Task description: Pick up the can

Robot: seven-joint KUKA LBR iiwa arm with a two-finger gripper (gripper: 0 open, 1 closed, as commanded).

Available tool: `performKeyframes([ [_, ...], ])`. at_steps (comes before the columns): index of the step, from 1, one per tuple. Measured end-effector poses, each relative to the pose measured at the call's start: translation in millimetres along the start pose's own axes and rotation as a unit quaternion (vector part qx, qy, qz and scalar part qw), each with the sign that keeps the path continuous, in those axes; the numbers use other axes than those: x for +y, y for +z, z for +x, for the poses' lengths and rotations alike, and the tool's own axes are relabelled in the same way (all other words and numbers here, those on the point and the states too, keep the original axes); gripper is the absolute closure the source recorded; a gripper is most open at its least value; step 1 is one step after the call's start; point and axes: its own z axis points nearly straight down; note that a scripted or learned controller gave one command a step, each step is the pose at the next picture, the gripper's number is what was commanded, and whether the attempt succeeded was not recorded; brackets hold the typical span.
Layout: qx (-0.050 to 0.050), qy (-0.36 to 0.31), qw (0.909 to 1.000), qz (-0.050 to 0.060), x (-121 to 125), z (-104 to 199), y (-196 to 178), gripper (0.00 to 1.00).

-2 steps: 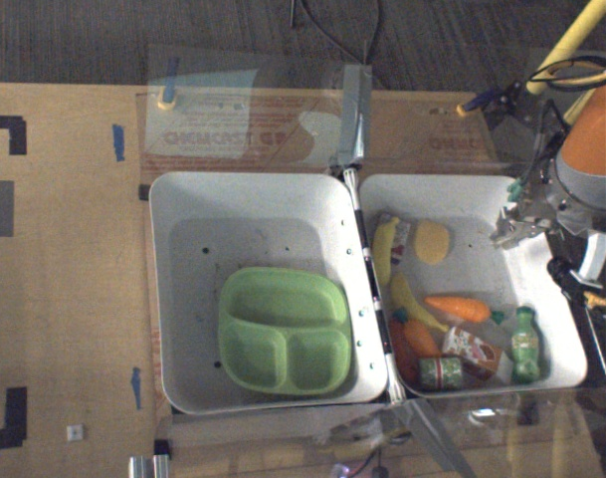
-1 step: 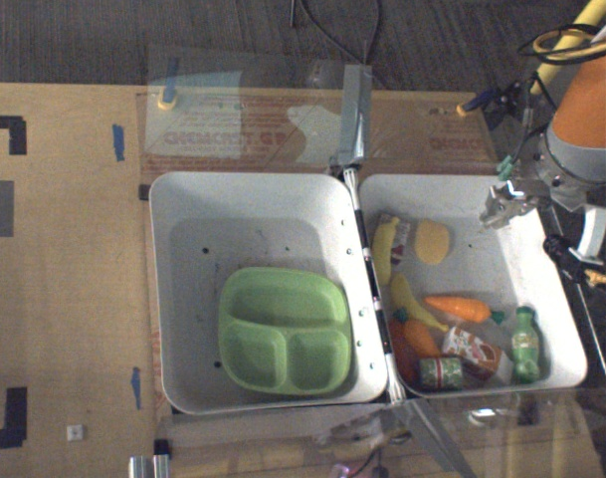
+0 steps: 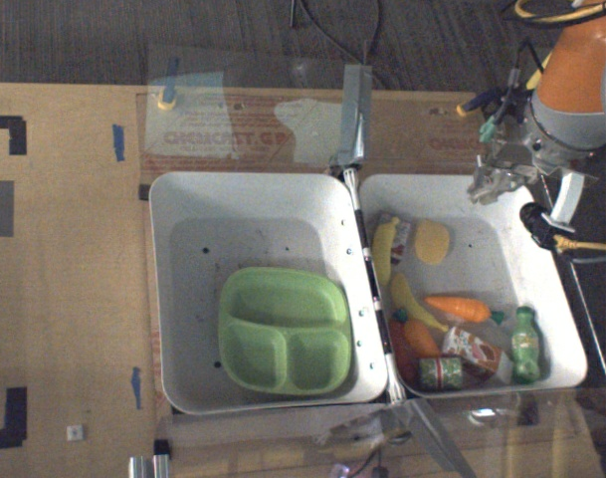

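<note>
We see the small can (image 3: 441, 371) lying sideways, lower right, among toy food; rigid, light, smooth—grip across its round body. We cannot tell the tool's (image 3: 494, 185) state.

A robotics lab, by the look of it. The counter (image 3: 64, 297) is a plain board marked with black and blue tape, carrying two white bins (image 3: 173, 217) bolted side by side. Loose cables (image 3: 332, 18) trail over dark carpet behind, and an industrial arm (image 3: 571, 78) reaches in, wires exposed.
</note>
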Motion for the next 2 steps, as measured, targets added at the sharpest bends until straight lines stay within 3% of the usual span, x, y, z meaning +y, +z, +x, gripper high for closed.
performKeyframes([
  [1, 0.000, 0.040, 0.9992, 0.001, 22.8, 67.8, -57.2, 1.00],
  [2, 0.000, -0.009, 1.0000, 0.000, 2.0, 129.9, -211.7, 1.00],
])
